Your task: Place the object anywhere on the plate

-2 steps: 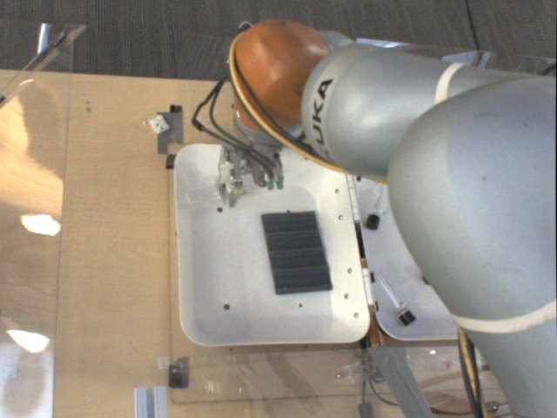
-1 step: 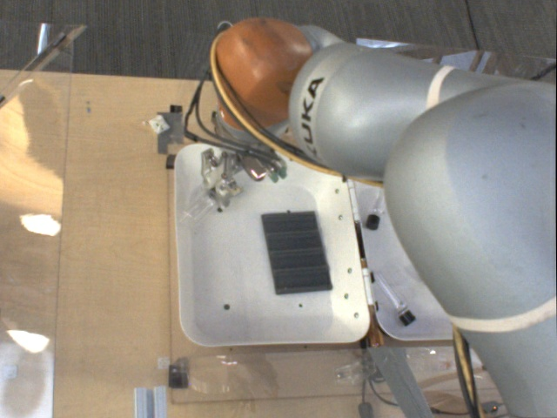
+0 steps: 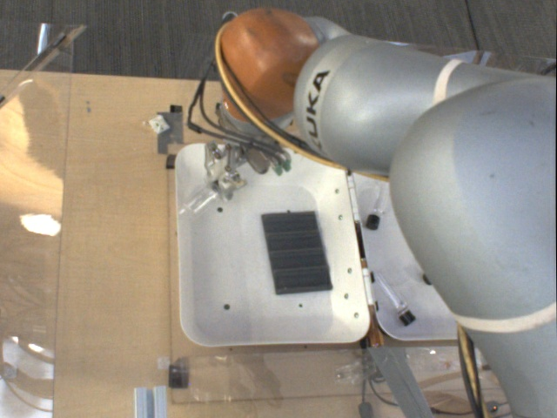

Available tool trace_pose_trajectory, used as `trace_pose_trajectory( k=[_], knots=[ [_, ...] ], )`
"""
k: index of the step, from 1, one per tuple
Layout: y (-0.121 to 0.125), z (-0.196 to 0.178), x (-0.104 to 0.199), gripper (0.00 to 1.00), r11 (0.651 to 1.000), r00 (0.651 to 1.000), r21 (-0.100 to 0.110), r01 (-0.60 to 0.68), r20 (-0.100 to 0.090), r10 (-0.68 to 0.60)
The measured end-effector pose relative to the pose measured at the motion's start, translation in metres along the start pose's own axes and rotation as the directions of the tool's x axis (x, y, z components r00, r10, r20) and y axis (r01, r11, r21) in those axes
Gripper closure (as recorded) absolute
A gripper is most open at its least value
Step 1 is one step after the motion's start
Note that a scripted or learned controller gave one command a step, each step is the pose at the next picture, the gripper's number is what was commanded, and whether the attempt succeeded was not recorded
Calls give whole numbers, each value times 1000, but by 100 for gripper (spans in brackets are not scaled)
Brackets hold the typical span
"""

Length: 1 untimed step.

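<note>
A small clear piece [image 3: 197, 201], probably the object, lies at 10 o'clock in the left bin [image 3: 200, 320], at 7 o'clock of the gripper [image 3: 223, 174], whose opening I cannot tell; it looks light, stiff and slippery, best pinched across its narrow middle.

I am working in a robotics lab, I think: a big grey KUKA arm [image 3: 409, 103] reaches over a plywood worktop [image 3: 113, 233] with white bins [image 3: 196, 320], loose cables, clear plastic guards [image 3: 26, 233] and grey carpet [image 3: 130, 7] behind.
</note>
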State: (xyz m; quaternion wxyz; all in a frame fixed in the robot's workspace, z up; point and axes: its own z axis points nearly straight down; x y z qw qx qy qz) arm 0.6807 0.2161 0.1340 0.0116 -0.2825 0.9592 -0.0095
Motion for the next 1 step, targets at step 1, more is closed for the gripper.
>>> trace_pose_trajectory(
  k=[1],
  knots=[
    [23,3,-2,100,872,873,-26,488,8,-488]
  ],
)
